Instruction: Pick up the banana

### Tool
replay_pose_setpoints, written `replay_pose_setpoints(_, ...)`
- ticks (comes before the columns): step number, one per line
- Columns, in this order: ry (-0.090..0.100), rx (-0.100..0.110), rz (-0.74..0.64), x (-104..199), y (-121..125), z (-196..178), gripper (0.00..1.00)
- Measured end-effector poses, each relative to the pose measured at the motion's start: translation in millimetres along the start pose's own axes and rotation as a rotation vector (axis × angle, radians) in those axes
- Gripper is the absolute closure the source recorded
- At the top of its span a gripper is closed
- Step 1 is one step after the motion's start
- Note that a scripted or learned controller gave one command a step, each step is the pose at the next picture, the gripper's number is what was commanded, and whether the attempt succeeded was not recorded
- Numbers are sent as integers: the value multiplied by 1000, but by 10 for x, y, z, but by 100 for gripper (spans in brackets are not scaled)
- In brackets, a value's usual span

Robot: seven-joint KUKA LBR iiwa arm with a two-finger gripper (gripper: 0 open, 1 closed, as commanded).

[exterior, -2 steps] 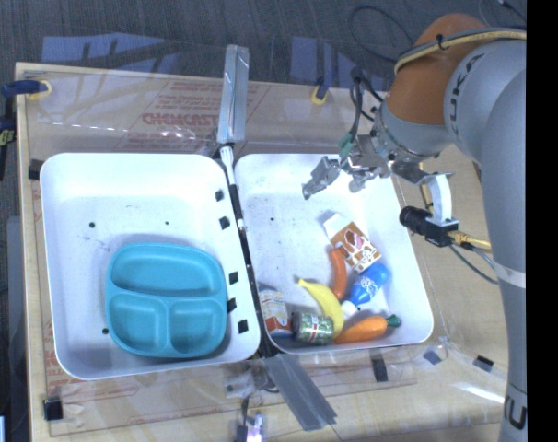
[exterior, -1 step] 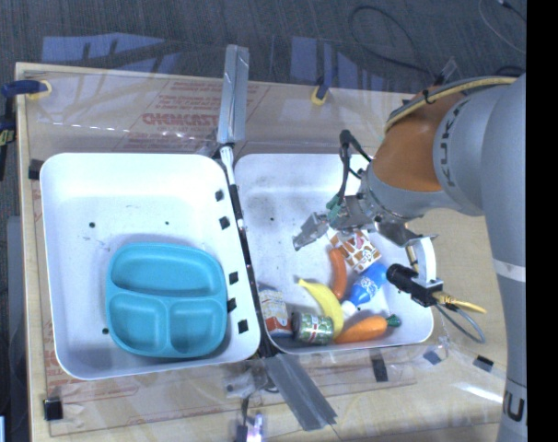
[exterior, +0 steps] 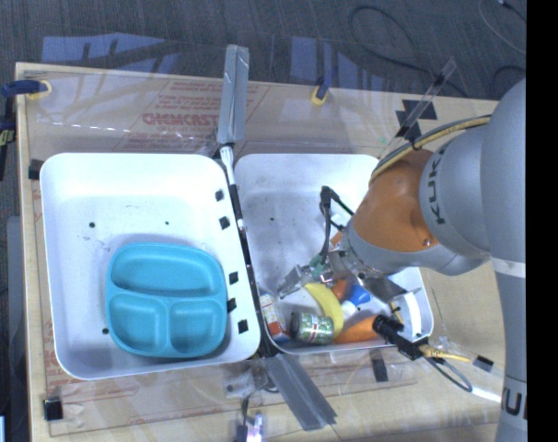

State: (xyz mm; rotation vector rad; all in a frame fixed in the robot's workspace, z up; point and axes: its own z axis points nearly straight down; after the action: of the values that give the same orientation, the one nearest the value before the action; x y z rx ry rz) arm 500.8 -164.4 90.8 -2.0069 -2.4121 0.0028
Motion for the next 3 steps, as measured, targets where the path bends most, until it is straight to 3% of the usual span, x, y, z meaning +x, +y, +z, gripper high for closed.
replay_pose_setpoints(1,1,-1,337,85,-235,-1,0)
replay_pose_setpoints(2,-1,-1,332,79,-230,-99,100)
replay_pose_setpoints(3,-10,-5,400,142,-93,-17,100)
